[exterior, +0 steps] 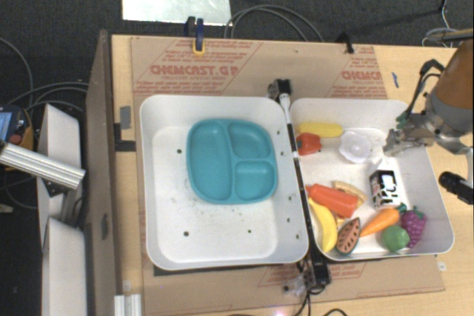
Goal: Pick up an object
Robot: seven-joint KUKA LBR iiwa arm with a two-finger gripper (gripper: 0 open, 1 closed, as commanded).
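The task names no particular object, so the likeliest candidate is whatever sits closest to the jaws: a clear plastic cup (357,146) lying in the far part of the right bin (441,212). It sits just left of the jaws (394,142), which hang over the bin's far right area at the end of the arm (452,96) reaching in from the right. Nothing is visible between them, so no object has been lifted. Whether they are spread or closed cannot be told from this angle. By that reading the pick is not yet done: the approach looks made, but the grasp and the lift are both left.

Just near of the jaws stands a small black-and-white carton (385,188), another easy target. Left of the cup lie a yellow piece (321,129) and a small red piece (308,144), against the bin's left wall. Nearer are an orange-red pepper (333,197), a banana (324,224), a brown oval piece (348,234), a carrot (382,220), a green fruit (395,237) and purple grapes (414,223), crowded together in the near part.

The left bin (164,233) holds a teal divided plate (231,160), well apart from the jaws. Both bins rest on the bench (222,63).
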